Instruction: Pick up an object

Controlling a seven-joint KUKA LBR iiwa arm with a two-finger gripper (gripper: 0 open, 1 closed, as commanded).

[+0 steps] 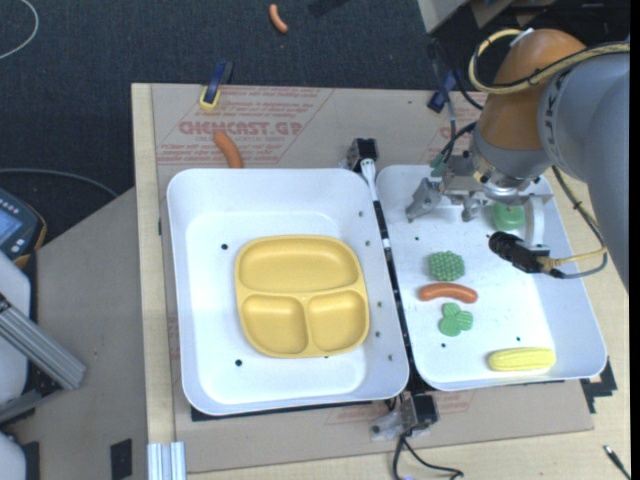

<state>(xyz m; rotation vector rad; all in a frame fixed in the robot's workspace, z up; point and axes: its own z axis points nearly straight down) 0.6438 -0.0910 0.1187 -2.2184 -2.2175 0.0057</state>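
Round pale-green toy piece (508, 215), seen under the gripper (497, 208) at 12 o'clock in the right shallow white bin (570, 313), partly hidden by the wrist; held or merely lying beneath, cannot tell. Gripper low over that far end of the bin, open or closed not readable from this angle, fingers masked by the grey metal bracket and black cabling. Grey arm with orange band (525, 88) entering from 2 o'clock.

Down the same bin, toward 6 o'clock: bumpy dark-green round toy vegetable (446, 265) near the centre, orange-red toy sausage (447, 292) just beside it at its 6 o'clock, lying crosswise, then a small green clover-shaped toy (456, 319) close below, apart from the sausage. Yellow toy corn cob (520, 359) at 5 o'clock, near the front rim, well apart from the rest.

Left shallow white bin (200, 268) at 9 o'clock of the right one, touching along the shared edge, bearing a yellow plastic plate with three compartments (300, 295) at its middle.

Both bins on a brown cardboard sheet over the counter (270, 123); second orange toy sausage (229, 149) on the cardboard at 11 o'clock of the left bin, outside the rim.
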